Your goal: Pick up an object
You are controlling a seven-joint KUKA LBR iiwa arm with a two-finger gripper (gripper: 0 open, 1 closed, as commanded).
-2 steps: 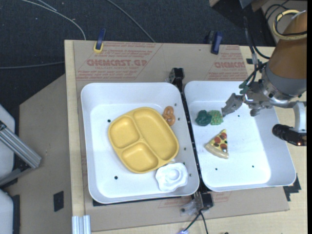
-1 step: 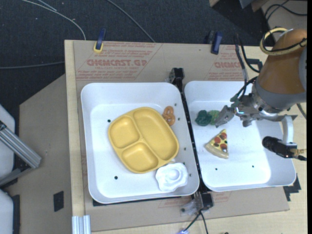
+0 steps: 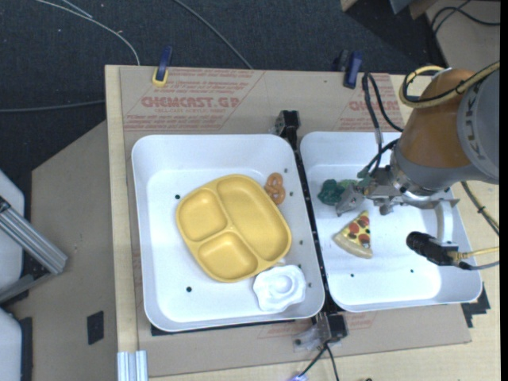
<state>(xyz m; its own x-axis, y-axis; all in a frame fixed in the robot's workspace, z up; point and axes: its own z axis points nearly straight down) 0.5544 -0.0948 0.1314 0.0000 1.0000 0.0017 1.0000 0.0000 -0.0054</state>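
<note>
Over the right bin (image 3: 397,292) we find the gripper (image 3: 361,199) hanging low, its grey body reaching in from the right side. Its tip sits just beside a green toy (image 3: 333,190), near the bin's left wall. We cannot tell whether the gripper is apart or together, since its own body and the slant of the view hide the tip. We see nothing clamped in it, so we judge the pick not yet made. The approach looks largely done; the grasp and the lift are left.

The green toy lies on the bin floor, close to the gripper, and looks the likeliest target. A toy pizza slice (image 3: 355,235) lies just below the gripper, apart from the green toy and with bare floor around it.

Room is uneven. The green toy is near the left wall and the dark rail (image 3: 305,213) between the bins, so we judge a close there risks scraping the wall. The lower half of the right bin is bare and gives free room for a retreat or a second try.

Across the rail, the left bin (image 3: 159,213) is crowded by a yellow divided plate (image 3: 232,227). A small pretzel (image 3: 275,186) touches the plate's upper right edge, and a white cup (image 3: 279,286) sits at its lower right corner. Both lie tight against the plate and close to a wall.
</note>
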